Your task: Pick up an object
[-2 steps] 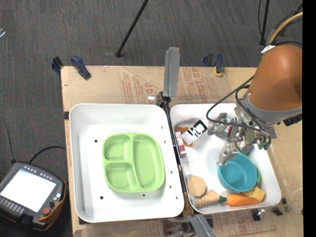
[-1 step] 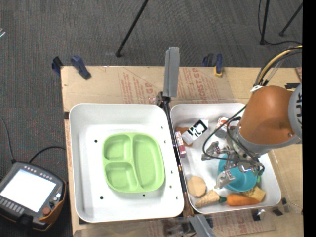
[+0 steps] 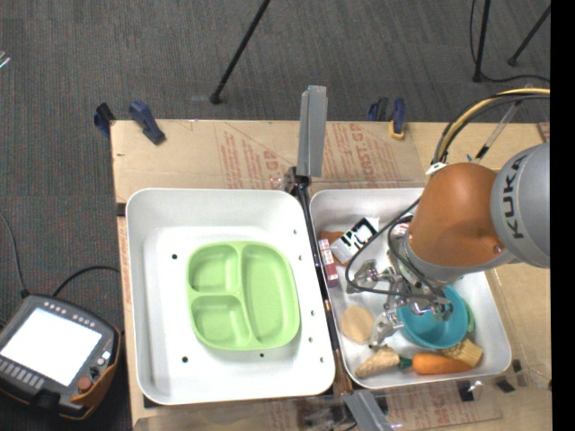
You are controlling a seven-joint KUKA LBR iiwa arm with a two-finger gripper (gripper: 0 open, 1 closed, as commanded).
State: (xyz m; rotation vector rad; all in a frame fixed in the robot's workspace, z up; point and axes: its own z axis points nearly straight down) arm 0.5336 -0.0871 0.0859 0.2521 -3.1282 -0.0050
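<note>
Dark grey carpet (image 3: pixel 135 52) lay around the cardboard-covered bench (image 3: pixel 225 151) with its two white bins. Whether the fingers of the gripper (image 3: pixel 395 317) were wide or narrow, I could not tell, because cables and the wrist covered them; no object was visible between them. The gripper hung low in the right bin (image 3: pixel 499 330), just beside the teal bowl (image 3: pixel 440 321) and the pale round piece (image 3: pixel 357 324). Near them lay an orange carrot (image 3: pixel 440 364) and a cone-like item (image 3: pixel 377 362). The left bin (image 3: pixel 153 241) held a green divided plate (image 3: pixel 243 294). I judged that the pick was not yet finished: the objects rested in the bin, and the grasp and lift remained.
</note>
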